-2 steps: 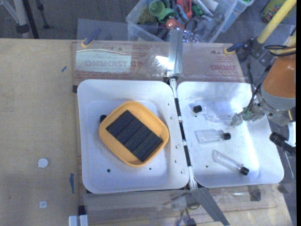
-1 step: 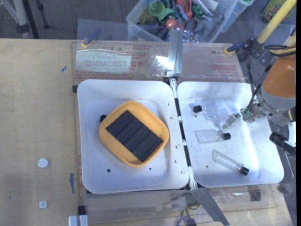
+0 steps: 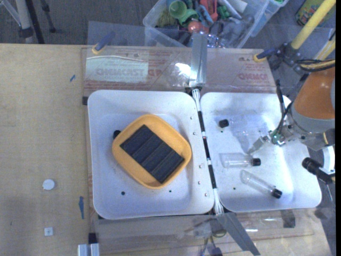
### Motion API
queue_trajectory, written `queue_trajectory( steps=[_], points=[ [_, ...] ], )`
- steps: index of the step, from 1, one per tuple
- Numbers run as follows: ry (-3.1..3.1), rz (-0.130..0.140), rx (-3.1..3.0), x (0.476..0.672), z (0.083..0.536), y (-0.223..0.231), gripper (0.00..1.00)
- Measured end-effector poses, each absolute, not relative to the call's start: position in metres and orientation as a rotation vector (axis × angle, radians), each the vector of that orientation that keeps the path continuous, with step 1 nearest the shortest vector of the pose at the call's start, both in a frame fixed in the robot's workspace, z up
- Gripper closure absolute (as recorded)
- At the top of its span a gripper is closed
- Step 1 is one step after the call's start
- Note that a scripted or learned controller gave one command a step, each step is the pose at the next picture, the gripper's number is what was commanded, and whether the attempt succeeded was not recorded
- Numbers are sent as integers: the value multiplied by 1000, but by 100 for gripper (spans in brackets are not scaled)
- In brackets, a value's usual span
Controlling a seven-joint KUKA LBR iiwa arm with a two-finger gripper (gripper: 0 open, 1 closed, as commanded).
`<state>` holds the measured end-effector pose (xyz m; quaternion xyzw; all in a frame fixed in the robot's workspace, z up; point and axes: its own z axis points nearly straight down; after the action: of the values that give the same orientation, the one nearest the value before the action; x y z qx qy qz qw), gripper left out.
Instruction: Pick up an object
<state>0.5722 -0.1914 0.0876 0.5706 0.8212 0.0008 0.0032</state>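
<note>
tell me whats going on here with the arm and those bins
The KUKA arm reaches from the right over the right bin, its gripper low above two clear tubes with black caps. Nothing is visibly held. A yellow tray with a dark ribbed insert lies in the left bin.

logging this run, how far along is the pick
Nothing looks picked yet: the yellow tray lies in the left bin, two clear vials and a small black cap in the right bin. The end effector is low over the right bin. Grasp and lift remain.
</note>
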Motion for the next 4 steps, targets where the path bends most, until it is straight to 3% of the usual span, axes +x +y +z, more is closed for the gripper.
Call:
queue_trajectory(
  steps=[1,2,3,4],
  points=[
    [2569,7,1788,574,99,-192,100],
    [2569,7,1788,574,99,-192,0],
    [2611,5,1737,527,88,-148,0],
    [2596,1,1763,526,314,-115,0]
  ],
)
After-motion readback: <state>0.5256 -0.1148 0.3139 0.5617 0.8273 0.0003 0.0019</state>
